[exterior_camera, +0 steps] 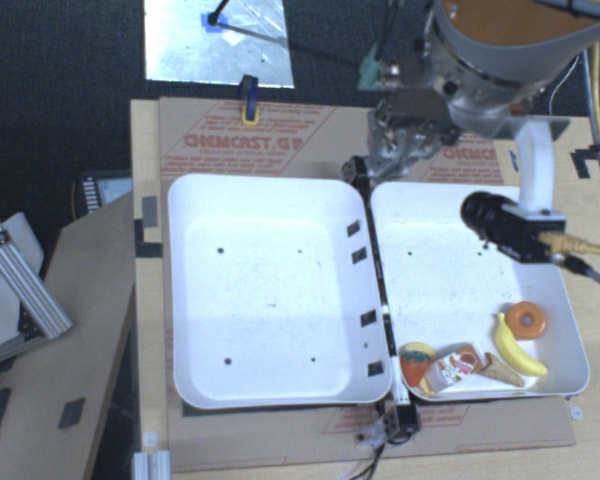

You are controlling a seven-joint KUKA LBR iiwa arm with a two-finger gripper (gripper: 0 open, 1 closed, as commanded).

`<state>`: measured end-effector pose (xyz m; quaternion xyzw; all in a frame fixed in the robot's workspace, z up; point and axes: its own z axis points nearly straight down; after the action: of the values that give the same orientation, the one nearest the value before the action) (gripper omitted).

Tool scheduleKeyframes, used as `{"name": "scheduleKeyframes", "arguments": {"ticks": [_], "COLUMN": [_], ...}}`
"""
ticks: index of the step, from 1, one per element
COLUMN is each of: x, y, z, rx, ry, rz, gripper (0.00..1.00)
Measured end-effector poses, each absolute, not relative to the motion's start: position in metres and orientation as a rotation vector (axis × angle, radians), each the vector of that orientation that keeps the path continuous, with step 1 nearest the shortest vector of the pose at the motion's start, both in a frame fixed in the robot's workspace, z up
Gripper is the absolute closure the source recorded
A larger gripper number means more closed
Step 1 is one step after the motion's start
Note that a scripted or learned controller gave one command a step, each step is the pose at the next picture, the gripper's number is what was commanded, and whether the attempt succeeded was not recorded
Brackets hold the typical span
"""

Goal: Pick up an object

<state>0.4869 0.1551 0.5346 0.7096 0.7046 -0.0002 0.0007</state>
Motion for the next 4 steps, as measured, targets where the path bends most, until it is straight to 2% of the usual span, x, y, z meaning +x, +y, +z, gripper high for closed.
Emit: {"name": "scheduleKeyframes", "arguments": {"ticks": [1, 2, 3, 4], "x": [0.487, 0.486, 0.486, 0.485], "y": [0.101, 0.090, 0.165, 0.178], "z": [0.535, 0.422, 0.440, 0.293], "rx": [2.225, 2.226, 2.209, 2.223], "ry": [2.215, 2.223, 2.233, 2.227], "rz": [0.002, -0.012, 0.007, -0.016], "gripper": [1.00, 1.00, 1.00, 1.00]}}
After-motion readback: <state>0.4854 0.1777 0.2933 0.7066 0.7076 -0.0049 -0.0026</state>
